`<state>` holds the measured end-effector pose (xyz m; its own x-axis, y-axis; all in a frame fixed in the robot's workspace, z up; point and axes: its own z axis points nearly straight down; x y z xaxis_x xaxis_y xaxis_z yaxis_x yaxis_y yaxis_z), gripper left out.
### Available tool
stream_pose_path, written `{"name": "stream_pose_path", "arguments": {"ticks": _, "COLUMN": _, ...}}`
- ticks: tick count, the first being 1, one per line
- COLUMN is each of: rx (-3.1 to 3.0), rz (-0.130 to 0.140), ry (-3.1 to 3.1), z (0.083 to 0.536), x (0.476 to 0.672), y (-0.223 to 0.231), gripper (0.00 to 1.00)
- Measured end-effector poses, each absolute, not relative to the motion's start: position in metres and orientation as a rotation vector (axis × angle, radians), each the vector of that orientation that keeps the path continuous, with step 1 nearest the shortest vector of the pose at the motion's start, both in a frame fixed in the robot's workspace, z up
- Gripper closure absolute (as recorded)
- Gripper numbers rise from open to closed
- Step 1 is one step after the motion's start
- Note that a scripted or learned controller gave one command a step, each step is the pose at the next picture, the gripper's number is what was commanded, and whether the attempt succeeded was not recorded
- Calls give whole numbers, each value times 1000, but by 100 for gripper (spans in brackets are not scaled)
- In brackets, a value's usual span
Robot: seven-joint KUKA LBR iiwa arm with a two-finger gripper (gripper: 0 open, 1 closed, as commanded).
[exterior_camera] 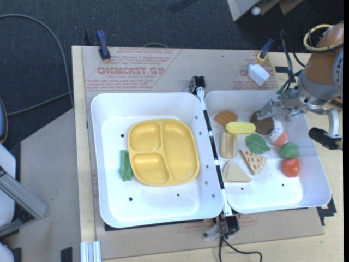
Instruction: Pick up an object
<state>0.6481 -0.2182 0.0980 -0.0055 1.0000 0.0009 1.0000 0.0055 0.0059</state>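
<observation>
- Left bin [103, 146]: a green pod [126, 165] lies just beside the yellow divided plate [162, 151].
- Right bin [311, 192]: bread slice [235, 172], pizza wedge [253, 161], yellow corn [240, 127], green leaf [257, 143], brown disc [265, 124], red tomato [291, 167].
- Far right, the hand [279, 112] hovers over the brown disc at the bin's back; open or closed, I cannot tell.

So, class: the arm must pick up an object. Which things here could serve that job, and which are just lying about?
For the job:
grey tool
yellow toy corn
red toy tomato
green leafy toy

Lying about:
yellow three-compartment plate
green toy pod
blue clamp
</observation>
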Motion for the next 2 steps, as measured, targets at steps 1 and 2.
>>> {"name": "stream_pose_path", "arguments": {"ticks": 1, "rx": 2217, "rz": 2, "ry": 2223, "z": 85, "x": 667, "y": -183, "gripper": 0}}
{"name": "stream_pose_path", "arguments": {"ticks": 2, "rx": 2222, "rz": -2, "ry": 2222, "z": 85, "x": 629, "y": -208, "gripper": 0}}
